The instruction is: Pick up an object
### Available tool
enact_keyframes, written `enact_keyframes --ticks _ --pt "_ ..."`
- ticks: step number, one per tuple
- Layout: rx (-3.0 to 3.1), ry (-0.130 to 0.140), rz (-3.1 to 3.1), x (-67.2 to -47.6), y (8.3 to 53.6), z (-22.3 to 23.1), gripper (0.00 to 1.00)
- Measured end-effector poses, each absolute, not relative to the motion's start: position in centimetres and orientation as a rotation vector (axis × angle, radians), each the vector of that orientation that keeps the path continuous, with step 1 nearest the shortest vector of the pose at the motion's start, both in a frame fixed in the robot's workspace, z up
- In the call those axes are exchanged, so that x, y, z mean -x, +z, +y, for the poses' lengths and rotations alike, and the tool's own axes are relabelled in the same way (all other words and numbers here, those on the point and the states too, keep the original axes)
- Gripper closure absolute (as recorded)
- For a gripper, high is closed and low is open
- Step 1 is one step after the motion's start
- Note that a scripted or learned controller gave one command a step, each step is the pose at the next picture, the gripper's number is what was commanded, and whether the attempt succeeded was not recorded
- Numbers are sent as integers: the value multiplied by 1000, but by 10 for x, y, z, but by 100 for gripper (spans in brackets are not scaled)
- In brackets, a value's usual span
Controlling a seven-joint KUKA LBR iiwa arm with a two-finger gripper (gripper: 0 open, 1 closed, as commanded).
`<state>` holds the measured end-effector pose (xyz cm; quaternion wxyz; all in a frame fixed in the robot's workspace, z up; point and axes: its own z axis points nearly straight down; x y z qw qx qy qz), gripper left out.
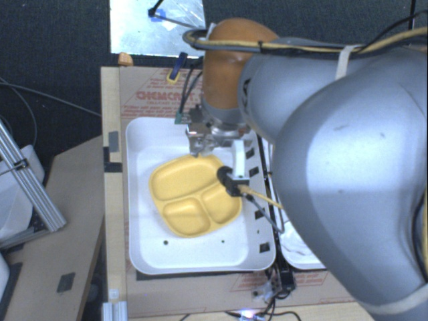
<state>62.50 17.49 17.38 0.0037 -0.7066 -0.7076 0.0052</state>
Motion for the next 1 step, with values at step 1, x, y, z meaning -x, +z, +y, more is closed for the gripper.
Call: enact_keyframes --ticks 1 --pt "2215 -4 -2231 -629 195 175 100"
